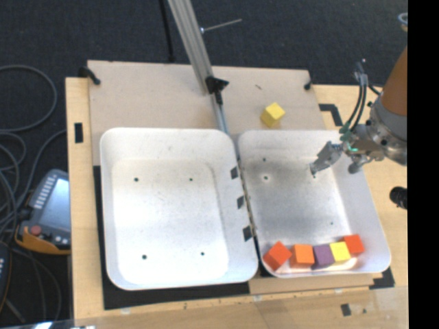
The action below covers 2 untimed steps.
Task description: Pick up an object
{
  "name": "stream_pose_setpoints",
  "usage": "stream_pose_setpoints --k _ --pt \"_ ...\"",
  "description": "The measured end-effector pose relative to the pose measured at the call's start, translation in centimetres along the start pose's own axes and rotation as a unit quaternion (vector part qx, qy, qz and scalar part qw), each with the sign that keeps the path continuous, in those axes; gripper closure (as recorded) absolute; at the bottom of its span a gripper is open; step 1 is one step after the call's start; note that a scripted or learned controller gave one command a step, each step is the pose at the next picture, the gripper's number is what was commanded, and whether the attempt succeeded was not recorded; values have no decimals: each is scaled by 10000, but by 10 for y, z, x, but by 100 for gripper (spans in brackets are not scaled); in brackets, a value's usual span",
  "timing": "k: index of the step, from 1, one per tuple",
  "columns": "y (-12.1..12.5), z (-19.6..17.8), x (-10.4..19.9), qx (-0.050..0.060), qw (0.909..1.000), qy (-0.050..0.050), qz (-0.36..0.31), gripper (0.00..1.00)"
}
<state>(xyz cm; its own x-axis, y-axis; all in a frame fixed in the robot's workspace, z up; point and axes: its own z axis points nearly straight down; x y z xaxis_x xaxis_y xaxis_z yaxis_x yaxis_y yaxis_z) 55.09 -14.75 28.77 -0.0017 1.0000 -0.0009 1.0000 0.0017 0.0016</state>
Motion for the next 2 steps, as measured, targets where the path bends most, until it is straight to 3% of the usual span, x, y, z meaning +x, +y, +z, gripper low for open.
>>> stream_pose_setpoints --k 1,2 --pt "-54 -89 46 -43 10000 1 -22 0" --pt "-35 -238 38 -50 10000 -12 -16 0"
